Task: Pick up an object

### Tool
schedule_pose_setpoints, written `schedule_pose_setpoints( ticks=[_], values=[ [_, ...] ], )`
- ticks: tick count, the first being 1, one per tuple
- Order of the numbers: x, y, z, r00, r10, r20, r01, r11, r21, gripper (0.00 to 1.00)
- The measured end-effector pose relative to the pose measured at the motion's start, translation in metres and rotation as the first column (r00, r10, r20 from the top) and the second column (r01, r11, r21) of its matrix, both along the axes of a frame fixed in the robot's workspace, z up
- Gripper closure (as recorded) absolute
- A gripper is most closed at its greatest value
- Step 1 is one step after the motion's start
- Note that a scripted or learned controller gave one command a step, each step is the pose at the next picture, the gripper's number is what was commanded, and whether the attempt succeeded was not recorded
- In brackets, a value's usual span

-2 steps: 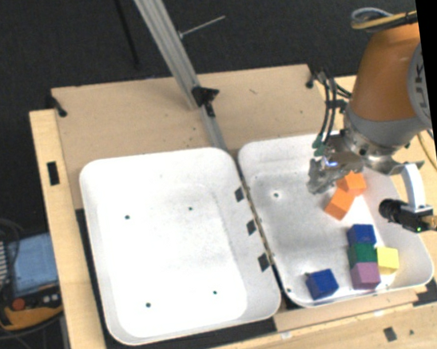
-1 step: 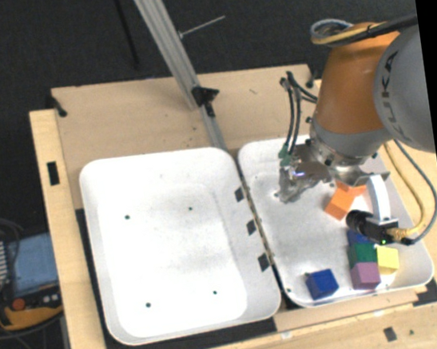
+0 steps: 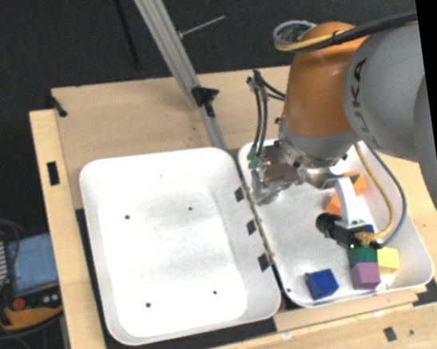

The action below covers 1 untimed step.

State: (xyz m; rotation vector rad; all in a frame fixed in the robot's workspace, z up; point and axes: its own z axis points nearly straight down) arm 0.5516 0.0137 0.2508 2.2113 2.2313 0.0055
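My gripper (image 3: 263, 183) hangs low over the back left part of the right bin (image 3: 292, 236), close to the wall it shares with the left bin. The grey and orange wrist above hides much of it. Along the front of that bin lie a blue cube (image 3: 321, 283), a purple cube (image 3: 365, 274), a yellow block (image 3: 388, 259) and a green block (image 3: 364, 255). An orange piece (image 3: 332, 204) shows further back, partly covered by the arm. None of these touches the gripper; the blue cube is well in front of it.
The left bin (image 3: 171, 241) lies beside the right one, their rims meeting at a line of black clips (image 3: 252, 227). A slanted metal pole (image 3: 177, 54) rises behind the bins. Cables and a blue box (image 3: 29, 265) lie off the bench at left.
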Motion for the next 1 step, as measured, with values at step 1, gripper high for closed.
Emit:
schedule_pose_setpoints(
  ticks=[1],
  values=[
    [0.0041, 0.0592, -0.014, 1.0, -0.002, -0.004, 0.002, 1.0, -0.002, 1.0]
  ],
)
